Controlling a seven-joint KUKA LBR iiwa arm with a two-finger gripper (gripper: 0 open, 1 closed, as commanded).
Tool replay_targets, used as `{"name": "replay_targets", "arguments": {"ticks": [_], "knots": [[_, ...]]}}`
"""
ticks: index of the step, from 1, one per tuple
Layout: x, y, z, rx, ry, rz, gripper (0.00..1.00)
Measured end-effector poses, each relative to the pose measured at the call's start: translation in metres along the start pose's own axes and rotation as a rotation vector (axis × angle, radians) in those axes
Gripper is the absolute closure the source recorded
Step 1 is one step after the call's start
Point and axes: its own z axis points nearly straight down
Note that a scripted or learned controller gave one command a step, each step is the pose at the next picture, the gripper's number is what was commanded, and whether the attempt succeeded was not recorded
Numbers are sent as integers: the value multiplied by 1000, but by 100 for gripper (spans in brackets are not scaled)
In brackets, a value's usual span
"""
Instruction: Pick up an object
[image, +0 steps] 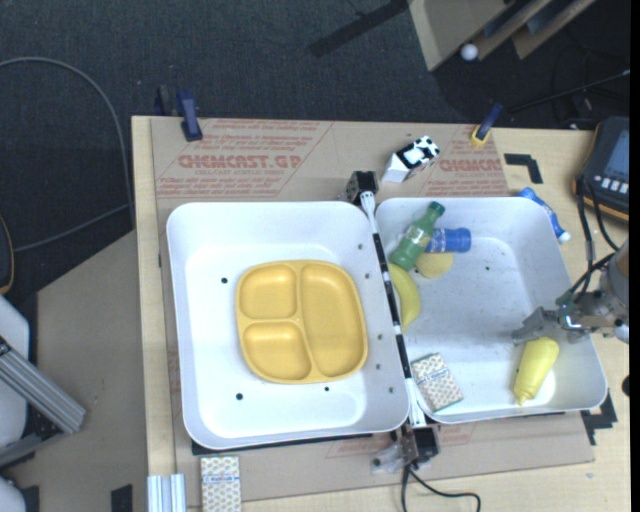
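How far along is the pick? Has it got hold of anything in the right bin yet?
Done: the gripper has reached into the right bin and sits just above the yellow bottle. In hand: nothing shows between its fingers. Left: closing on an object and lifting it. The bottle, banana, green bottle and patterned packet all lie in the bin.

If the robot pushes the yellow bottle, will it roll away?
Probably a bit. The yellow bottle lies on its side with a rounded body, so it could roll. The bin wall beside it would likely stop it soon. It looks like smooth plastic, perhaps slippery to pinch.
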Motion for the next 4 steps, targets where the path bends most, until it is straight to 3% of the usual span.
{"name": "replay_targets", "arguments": {"ticks": [1,2,3,4], "knots": [[4,1,58,1,4,-3,0],[3,2,47,-4,1,-1,100],[91,25,9,-3,0,-3,100],[193,65,-42,-2,1,-3,100]]}}
